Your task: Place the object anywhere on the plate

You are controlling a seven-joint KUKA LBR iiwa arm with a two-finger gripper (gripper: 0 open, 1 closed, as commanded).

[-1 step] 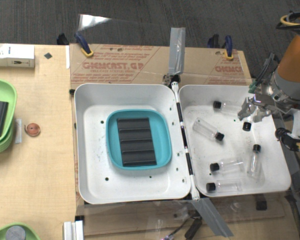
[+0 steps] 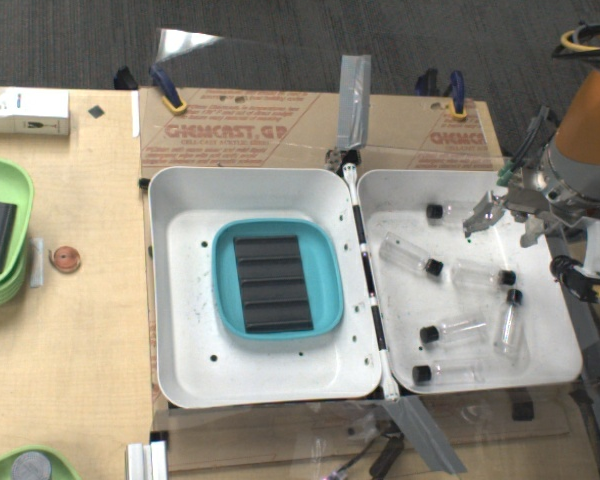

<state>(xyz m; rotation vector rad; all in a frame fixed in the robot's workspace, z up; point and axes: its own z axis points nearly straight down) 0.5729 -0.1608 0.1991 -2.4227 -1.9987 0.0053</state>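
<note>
The arm's two-finger metal gripper [image 2: 502, 218] hangs over the upper right part of the right-hand shallow white bin [image 2: 550, 368]; its fingers look spread apart, one tip pointing down-left and the other to the right, with nothing between them and nothing visibly touched. The grey arm with its orange band [image 2: 586, 128] comes in from the right edge. Below and left of the gripper, several clear plastic vials with black caps lie scattered on the bin floor: one clear capped vial [image 2: 411, 258] near the bin's left wall, another [image 2: 483, 278] near the middle, one upright-angled vial [image 2: 507, 321] at the right, one [image 2: 452, 331] lower down, one [image 2: 445, 373] along the front wall, and a loose small black cap [image 2: 435, 211] near the back. The left-hand shallow white bin [image 2: 180, 368] holds a teal rounded-square plate [image 2: 325, 268] carrying a dark ribbed rectangular block [image 2: 271, 283], well apart from the vials. The bins sit on brown printed cardboard [image 2: 240, 128] clamped to a light wooden bench [image 2: 70, 368]; a green tray [image 2: 5, 238] sits at the left edge. Dark grey carpet [image 2: 280, 18] lies beyond.
</note>
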